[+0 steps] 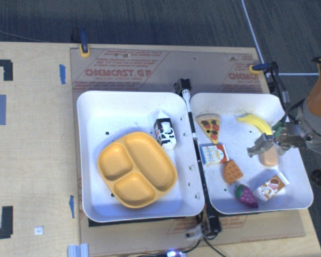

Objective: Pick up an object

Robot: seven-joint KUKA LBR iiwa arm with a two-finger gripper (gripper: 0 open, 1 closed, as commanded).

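Over the right bin [299, 197], gripper [267, 146] hovers beside the banana [255, 123].

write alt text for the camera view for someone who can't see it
A grey robot arm's gripper hangs over a tan toy in the right white bin, among a yellow toy banana, pizza slice, waffle and purple grapes. The left white bin holds a yellow three-section plate and a small cow-print carton.
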